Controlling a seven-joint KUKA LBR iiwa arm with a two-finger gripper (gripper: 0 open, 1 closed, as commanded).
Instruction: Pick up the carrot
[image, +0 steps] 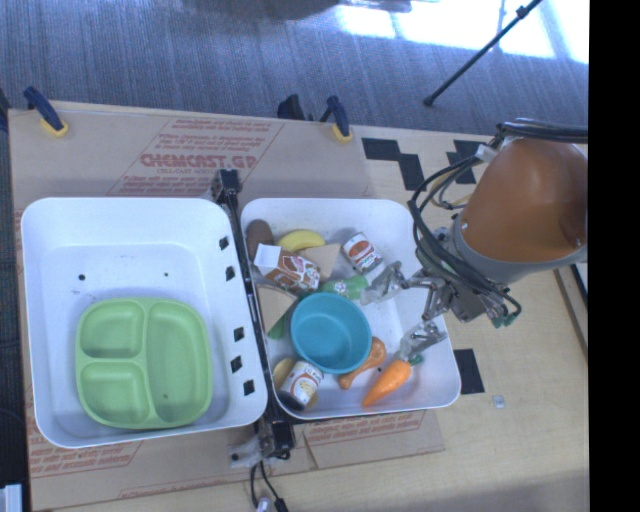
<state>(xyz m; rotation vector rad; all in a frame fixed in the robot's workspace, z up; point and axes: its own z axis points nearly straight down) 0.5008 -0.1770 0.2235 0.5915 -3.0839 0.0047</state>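
The orange carrot lies at the front right corner of the right bin, its tip pointing front-left. My gripper hangs just above and behind the carrot's thick end, reaching in from the right under the orange-banded wrist. Its fingers look slightly apart, with nothing between them, and the carrot rests on the bin floor.
A blue bowl sits left of the carrot, with an orange piece between them. A banana, cans and packets crowd the right bin. A green divided plate lies in the left bin.
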